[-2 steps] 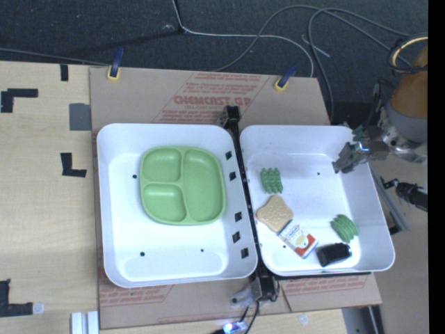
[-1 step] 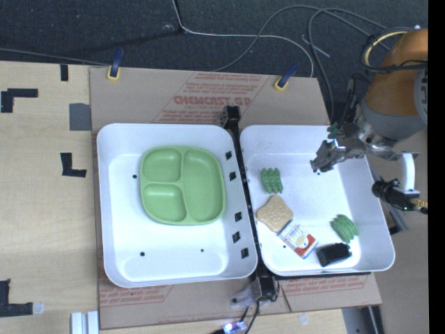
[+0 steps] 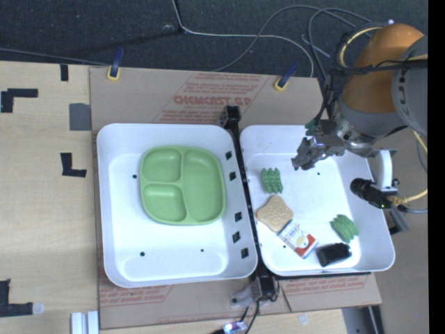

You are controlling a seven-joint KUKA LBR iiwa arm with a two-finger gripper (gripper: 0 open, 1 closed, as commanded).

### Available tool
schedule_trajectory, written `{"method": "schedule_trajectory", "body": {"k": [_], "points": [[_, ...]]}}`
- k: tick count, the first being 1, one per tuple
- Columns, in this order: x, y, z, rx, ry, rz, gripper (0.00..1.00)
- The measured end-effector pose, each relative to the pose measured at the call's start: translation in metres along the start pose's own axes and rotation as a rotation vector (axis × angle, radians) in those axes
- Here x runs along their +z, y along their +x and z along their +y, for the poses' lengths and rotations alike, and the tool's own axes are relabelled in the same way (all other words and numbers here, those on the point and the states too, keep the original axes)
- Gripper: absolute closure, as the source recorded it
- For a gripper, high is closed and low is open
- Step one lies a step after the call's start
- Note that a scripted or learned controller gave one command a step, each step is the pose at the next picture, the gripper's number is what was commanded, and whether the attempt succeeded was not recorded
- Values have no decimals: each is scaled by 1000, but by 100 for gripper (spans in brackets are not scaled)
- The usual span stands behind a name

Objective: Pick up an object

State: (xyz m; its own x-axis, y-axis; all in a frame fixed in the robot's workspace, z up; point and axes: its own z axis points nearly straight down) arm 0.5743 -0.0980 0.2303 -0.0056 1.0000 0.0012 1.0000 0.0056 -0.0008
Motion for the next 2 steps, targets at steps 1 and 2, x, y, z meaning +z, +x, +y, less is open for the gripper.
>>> {"method": "schedule_trajectory", "body": {"k": [1,2], "points": [[-8,51,-3,0,0,0,100],[-6,98,6,0,1,0,100]]}}
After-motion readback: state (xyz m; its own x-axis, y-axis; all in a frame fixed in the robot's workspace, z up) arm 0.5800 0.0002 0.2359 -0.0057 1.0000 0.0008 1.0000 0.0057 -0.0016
